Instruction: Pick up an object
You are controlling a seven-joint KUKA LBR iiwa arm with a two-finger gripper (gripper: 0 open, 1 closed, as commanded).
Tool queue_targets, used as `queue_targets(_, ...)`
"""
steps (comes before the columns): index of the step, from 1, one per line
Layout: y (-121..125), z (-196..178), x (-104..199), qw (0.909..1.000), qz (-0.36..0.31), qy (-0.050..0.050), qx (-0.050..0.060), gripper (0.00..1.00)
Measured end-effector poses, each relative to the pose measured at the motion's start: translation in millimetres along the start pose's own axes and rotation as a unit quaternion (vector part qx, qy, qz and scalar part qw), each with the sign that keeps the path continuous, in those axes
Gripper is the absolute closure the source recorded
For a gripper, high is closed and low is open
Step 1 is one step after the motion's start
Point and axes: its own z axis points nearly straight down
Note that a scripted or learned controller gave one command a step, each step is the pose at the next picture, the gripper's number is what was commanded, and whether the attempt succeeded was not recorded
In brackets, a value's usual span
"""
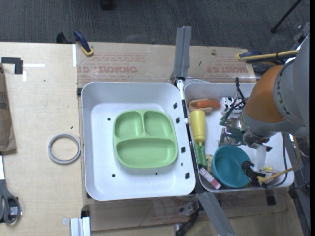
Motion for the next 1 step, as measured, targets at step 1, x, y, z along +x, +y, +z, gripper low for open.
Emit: queue_targets(1,8.0,-46.5,1.3,0.9990,0.044,-0.001,0.000,1.00)
